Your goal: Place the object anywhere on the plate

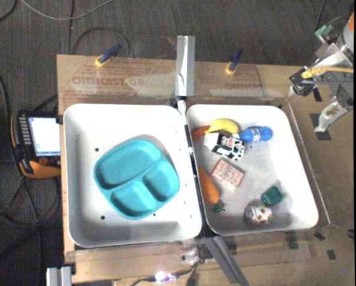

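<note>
Tool [331, 113], perhaps open, beyond right bin [297, 154]; plate [137, 177] left.

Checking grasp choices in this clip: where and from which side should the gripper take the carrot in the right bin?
Grip the carrot across its thick orange middle, coming straight down from above. It lies flat, lengthwise along the right bin's left wall, so the fingers should close across its width; the wall side looks tight, and the pink card lies close on the other.
</note>
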`<state>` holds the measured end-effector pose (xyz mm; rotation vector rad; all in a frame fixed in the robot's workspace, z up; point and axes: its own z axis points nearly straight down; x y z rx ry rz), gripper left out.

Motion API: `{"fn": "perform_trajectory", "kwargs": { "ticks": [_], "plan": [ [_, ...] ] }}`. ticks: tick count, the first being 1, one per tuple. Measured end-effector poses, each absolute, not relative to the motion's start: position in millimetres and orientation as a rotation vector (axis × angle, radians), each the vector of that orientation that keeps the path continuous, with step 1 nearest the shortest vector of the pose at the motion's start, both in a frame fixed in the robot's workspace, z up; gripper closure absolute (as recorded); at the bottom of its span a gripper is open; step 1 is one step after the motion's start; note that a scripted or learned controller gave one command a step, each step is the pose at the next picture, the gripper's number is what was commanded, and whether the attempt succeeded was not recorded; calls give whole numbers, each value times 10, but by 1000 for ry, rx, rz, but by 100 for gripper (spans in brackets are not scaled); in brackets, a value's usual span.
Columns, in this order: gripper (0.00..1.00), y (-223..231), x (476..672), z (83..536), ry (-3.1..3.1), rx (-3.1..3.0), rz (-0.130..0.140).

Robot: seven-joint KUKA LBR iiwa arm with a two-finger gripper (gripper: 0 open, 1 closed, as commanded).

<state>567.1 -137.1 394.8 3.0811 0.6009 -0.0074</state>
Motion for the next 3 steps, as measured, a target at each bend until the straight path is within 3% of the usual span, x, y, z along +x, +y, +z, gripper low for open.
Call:
{"fn": "perform_trajectory", "kwargs": {
  "ticks": [1,2,3],
  "plan": [
    [100,-1376,5672,4031,600,3078,-16],
    [100,-838,4834,3068,962,2994,-10],
    [100,-861,5104,3538,2117,2322,-3]
  ]
}}
